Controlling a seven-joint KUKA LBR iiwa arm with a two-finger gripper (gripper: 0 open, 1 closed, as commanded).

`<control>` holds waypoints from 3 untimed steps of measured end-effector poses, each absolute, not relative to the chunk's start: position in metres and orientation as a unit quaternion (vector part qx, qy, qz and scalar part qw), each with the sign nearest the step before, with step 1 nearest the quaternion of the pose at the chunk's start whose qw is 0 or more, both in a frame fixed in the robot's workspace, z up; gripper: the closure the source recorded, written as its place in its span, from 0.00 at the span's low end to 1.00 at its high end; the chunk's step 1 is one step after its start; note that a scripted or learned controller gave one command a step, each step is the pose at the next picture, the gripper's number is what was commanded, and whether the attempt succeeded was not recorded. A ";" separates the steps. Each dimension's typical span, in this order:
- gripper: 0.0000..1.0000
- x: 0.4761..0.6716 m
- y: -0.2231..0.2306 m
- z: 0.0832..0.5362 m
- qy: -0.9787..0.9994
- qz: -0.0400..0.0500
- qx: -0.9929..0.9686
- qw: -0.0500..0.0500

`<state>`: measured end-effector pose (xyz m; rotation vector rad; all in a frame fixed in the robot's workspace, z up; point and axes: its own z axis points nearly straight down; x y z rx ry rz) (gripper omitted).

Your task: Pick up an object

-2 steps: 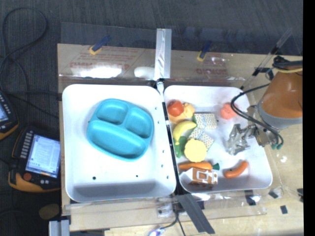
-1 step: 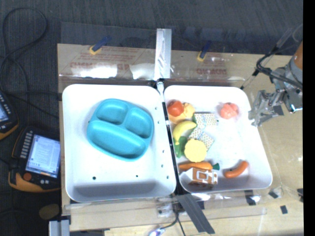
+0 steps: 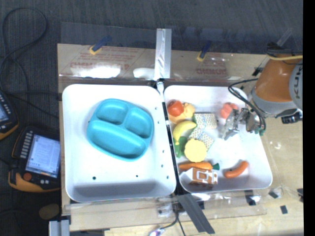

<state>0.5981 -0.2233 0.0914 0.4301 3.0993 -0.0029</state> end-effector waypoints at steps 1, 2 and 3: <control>1.00 0.634 -0.224 0.091 0.986 -0.001 0.165 0.007; 1.00 0.644 -0.222 0.130 0.998 -0.001 -0.061 0.002; 1.00 0.645 -0.222 0.140 0.998 -0.001 -0.061 0.005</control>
